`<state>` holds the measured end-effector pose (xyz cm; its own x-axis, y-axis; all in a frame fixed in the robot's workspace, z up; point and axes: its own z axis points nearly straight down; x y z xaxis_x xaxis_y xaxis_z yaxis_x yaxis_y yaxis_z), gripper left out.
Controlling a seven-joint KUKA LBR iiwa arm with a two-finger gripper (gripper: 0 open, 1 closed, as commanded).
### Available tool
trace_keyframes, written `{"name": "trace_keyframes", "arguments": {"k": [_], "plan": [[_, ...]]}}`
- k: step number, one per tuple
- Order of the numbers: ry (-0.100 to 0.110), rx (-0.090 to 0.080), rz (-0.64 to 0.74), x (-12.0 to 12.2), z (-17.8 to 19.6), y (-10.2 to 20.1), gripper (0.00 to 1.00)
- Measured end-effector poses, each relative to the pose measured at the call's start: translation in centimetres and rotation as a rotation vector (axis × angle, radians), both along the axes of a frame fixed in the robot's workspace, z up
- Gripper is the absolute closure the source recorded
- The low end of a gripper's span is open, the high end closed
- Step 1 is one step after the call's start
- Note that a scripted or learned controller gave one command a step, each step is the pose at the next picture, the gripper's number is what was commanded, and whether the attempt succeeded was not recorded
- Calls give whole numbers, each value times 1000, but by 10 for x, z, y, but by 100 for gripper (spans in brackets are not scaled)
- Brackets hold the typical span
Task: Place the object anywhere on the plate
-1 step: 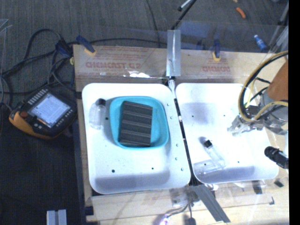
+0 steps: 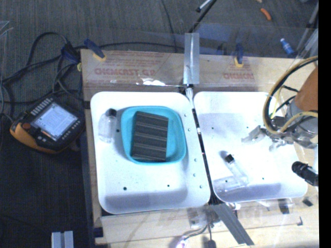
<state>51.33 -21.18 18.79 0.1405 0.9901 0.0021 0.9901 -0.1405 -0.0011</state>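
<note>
Broadly, the bench (image 2: 155, 71) carries two white bins: the left bin (image 2: 145, 198) holds a blue plate (image 2: 178, 138) bearing a dark ribbed block (image 2: 150, 136). Over the right bin (image 2: 258, 190), the gripper (image 2: 266, 134) hovers, its state impossible to tell. A clear vial (image 2: 235, 172) lies below-left of it, long axis running diagonally, black cap pointing up-left toward the plate.

The floor (image 2: 77, 9) is covered with a dark grey carpet. On it, at the left, lies a handheld control pendant (image 2: 47, 124) with a lit screen and an orange-black case, and black cables (image 2: 36, 56) curl around it. The wooden bench (image 2: 155, 68) is light brown and has printed red letters. Blue clamps (image 2: 95, 49) grip its far edge. A metal bar (image 2: 192, 58) stands at the middle.
</note>
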Motion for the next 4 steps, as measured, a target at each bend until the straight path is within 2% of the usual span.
{"name": "trace_keyframes", "arguments": {"k": [1, 2, 3, 4], "plan": [[0, -6, -40, -14, 175, -7, 0], [3, -5, -263, -30, 93, 10, 0], [4, -4, -346, -30, 74, -4, 0], [4, -4, -346, -30, 74, -4, 0]]}}
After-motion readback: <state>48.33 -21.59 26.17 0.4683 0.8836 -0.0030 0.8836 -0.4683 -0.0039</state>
